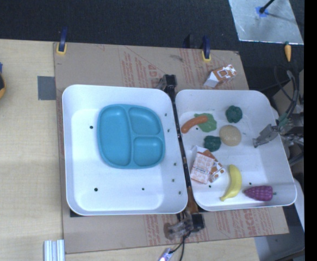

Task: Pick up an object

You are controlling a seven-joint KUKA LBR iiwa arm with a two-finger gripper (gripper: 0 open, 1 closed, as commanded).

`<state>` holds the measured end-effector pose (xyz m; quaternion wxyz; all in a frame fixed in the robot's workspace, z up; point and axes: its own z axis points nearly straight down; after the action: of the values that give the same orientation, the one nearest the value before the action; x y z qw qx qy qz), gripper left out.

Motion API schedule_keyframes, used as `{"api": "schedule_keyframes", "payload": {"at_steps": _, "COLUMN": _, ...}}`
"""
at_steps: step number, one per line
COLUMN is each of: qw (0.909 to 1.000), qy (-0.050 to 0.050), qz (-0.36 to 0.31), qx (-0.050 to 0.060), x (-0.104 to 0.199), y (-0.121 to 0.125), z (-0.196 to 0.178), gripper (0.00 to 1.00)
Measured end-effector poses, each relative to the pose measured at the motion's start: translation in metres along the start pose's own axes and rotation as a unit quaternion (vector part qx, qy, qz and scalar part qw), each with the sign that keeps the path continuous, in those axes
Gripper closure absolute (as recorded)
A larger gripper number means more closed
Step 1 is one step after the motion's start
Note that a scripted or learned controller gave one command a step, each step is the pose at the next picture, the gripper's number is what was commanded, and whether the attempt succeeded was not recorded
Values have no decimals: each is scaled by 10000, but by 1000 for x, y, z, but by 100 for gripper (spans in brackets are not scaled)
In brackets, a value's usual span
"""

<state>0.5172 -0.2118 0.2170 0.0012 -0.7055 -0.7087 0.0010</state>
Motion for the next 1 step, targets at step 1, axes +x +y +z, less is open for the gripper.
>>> {"api": "schedule_keyframes", "payload": {"at_steps": 1, "qw": 10000, "qy": 2, "qz": -9, "qx": 10, "x": 39, "y": -41, "z": 101, "gripper": 0}}
